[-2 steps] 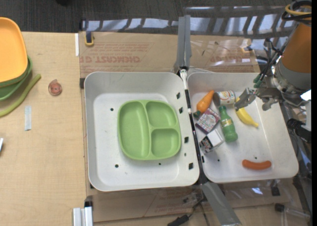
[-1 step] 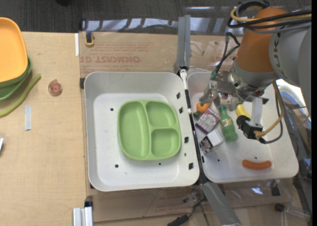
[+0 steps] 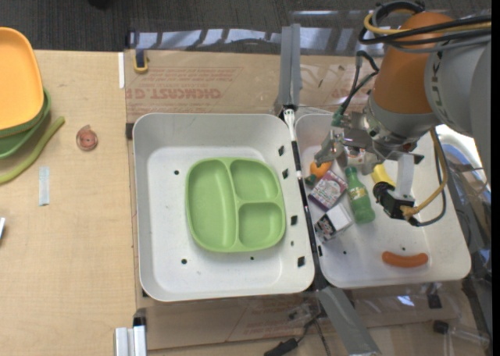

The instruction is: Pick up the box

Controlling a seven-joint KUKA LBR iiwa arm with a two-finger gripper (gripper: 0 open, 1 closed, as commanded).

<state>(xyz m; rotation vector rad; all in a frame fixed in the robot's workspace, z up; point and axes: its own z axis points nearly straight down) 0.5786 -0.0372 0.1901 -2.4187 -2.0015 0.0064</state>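
The hand (image 3: 341, 146) hangs low over the back-left corner of the right bin (image 3: 437, 265), under the arm's orange band (image 3: 406, 65) and grey wrist. Whether it is spread or pressed together I cannot tell; cables and brackets crowd it from this slanted view, and nothing can be seen pinched in it.

Just in front of it lies a tight cluster. A small orange piece (image 3: 320, 167) sits right below the hand, the box (image 3: 328, 189) with its purple-and-white face lies tilted just beyond that, and a green bottle (image 3: 359, 197) lies beside the box on its right, apparently touching it. A second, smaller white carton (image 3: 333, 222) rests nearer the front of the bin, close to the box, and a yellow object (image 3: 380, 175) sits on the far side of the bottle. An orange carrot-like piece (image 3: 405, 258) lies well apart near the front wall.

The crowding is the main risk, as I judge it. A descent that lands slightly off could close on the bottle or the orange piece instead, or catch two things at once. The box lies askew (not flat, as far as I can tell), so it could pivot or slip out when squeezed. It also sits near the bin's left wall, which could block one side of the hand.

The left bin (image 3: 156, 268) holds a green divided plate (image 3: 234, 204), and the table (image 3: 70, 268) carries a stack of plates (image 3: 16, 97) at its far left.
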